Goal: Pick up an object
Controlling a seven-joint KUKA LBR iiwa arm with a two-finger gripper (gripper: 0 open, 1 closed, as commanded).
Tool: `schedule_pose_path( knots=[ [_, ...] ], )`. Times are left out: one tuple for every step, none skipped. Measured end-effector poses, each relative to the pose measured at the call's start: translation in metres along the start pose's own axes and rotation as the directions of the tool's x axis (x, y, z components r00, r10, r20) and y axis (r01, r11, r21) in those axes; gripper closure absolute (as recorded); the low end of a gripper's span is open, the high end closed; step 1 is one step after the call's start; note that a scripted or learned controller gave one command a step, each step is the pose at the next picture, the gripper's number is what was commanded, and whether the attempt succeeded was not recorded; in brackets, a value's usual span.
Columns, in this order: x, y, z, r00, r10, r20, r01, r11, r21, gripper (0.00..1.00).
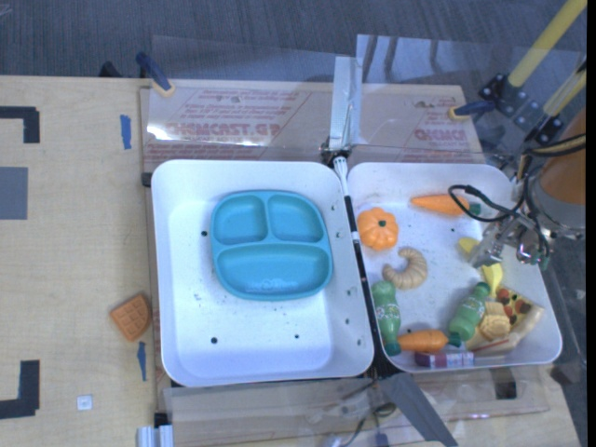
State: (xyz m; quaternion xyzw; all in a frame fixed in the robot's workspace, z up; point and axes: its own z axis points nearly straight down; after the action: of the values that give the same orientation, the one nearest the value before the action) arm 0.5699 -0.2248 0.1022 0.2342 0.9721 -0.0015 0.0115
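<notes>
Yellow and small, a banana-like piece lies just under the gripper at three o'clock in the right bin; whether the gripper has closed on it I cannot tell. Crowded toys hem it in: a green bottle and pizza slice at six o'clock, a carrot at eleven. Bare white floor lies toward nine o'clock before the croissant and pumpkin. A blue divided plate sits in the left bin.
</notes>
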Motion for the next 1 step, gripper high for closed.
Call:
schedule_pose_path(
  knots=[
    [0.0314, -0.0142, 0.0115, 0.999, 0.051, -0.009, -0.051, 0.999, 0.0, 0.0]
  ],
)
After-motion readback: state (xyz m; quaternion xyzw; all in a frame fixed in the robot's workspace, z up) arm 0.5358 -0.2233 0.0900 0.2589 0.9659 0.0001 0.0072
